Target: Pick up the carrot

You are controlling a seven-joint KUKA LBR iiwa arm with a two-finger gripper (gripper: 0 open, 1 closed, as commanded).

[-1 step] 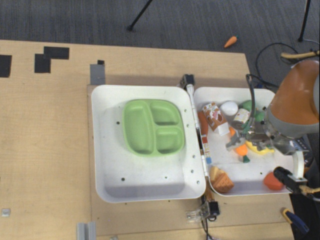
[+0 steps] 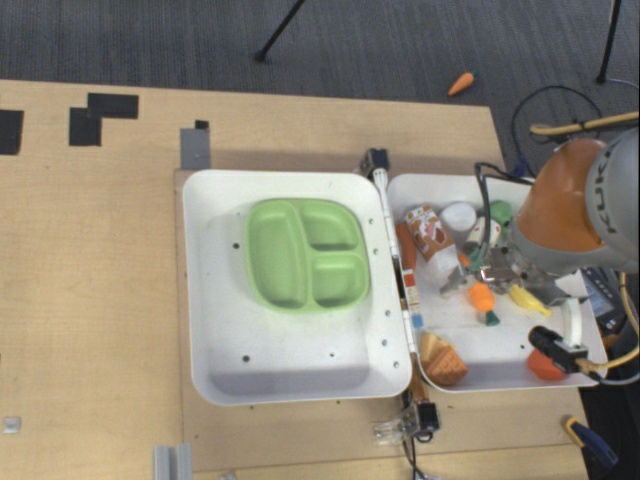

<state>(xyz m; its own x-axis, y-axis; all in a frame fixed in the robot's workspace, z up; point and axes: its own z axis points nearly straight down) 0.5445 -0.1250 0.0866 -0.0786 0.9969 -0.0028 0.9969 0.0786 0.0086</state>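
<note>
Arm down in the right bin [image 2: 505,376], closing in on the carrot [image 2: 484,300].
The gripper [image 2: 481,273] hangs just above the carrot (its green end points toward me); whether the jaws are apart, I cannot tell. Next I'd expect a short drop, then a squeeze.

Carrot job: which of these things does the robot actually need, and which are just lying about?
Part of the job:
- carrot, in the right bin
- gripper, right above it

Just lying about:
- green divided plate in the left bin
- yellow banana
- croissant
- orange piece on the floor
</note>
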